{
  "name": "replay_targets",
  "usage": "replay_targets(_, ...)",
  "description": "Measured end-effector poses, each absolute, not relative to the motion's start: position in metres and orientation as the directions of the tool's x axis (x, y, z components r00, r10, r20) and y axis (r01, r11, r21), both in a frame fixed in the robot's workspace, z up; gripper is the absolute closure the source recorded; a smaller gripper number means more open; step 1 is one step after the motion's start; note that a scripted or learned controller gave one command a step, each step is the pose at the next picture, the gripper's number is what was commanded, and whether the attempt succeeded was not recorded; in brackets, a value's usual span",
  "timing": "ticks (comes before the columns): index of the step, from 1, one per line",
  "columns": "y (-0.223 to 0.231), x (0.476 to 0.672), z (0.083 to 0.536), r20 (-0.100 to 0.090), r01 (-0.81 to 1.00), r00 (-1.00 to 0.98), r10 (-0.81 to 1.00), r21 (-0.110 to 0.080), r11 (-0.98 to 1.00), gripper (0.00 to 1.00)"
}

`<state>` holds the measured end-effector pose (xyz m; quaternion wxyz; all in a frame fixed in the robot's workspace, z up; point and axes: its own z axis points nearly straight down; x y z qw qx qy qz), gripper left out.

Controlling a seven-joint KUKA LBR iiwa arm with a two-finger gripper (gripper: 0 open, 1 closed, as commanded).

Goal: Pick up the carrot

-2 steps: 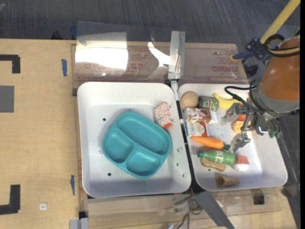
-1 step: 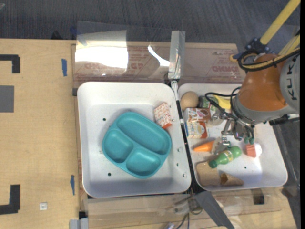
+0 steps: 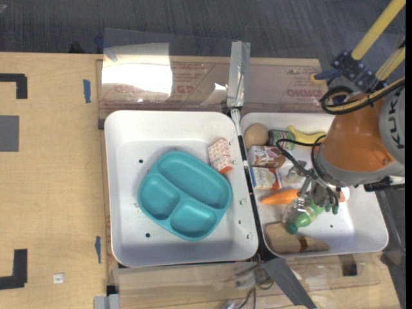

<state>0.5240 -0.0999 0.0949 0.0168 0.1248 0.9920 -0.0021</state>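
The carrot [image 3: 279, 197] is a small orange piece lying roughly level in the left half of the right bin [image 3: 367, 237]. My gripper [image 3: 306, 197] hangs below the orange wrist band, right over the carrot's right end, which it hides. Whether it touches the carrot is unclear. A green bottle [image 3: 300, 220] lies just under the gripper, towards the front.
Around the carrot the right bin holds a brown egg [image 3: 255, 134], a banana [image 3: 306, 134], a small carton [image 3: 265, 157] and a brown cone-like piece [image 3: 293, 239]. The left bin [image 3: 122, 172] holds a teal divided tray [image 3: 185, 194] and a red-and-white carton [image 3: 220, 154].
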Motion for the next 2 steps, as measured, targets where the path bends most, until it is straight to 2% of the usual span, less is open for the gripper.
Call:
replay_targets(1,-0.093,0.555,0.089,-0.007,0.06,-0.998,0.06,0.0,0.998,0.0)
replay_targets(2,-0.103,0.491,0.089,-0.012,0.21,-0.978,0.21,0.002,0.978,0.0)
